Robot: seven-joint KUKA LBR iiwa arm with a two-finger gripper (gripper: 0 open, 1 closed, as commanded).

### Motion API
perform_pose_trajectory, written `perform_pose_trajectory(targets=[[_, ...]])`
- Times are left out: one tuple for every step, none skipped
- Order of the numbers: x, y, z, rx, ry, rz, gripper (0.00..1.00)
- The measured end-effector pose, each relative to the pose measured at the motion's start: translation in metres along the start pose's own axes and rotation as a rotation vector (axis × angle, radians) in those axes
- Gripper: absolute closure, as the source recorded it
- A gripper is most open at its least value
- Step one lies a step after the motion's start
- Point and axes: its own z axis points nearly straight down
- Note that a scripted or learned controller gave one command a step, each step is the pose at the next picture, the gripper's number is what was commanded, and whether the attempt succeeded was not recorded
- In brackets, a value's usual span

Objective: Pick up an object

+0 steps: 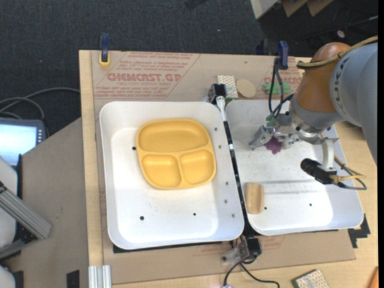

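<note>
My gripper [271, 135] hangs low in the right bin [300, 218], just over one small purple piece [275, 146]. Whether my grip is clenched on it or released, I cannot tell. Two white bins, counted. Nearer the camera than the purple piece and a little to its left lies one tan wooden block [254, 197], same bin. Well left of the purple piece, the left bin [120, 209] holds one yellow plate [176, 153] with three compartments.

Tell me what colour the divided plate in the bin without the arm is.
Yellow all over. The divided plate shows best in the overhead camera view.
</note>
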Motion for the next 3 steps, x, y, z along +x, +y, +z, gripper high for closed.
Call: perform_pose_trajectory(targets=[[0.001, -0.056, -0.072, -0.003, -0.001, 0.006, 0.0], [0.027, 0.007, 0.001, -0.012, -0.004, -0.001, 0.0], [0.024, 0.007, -0.015, -0.018, -0.008, 0.003, 1.0]])
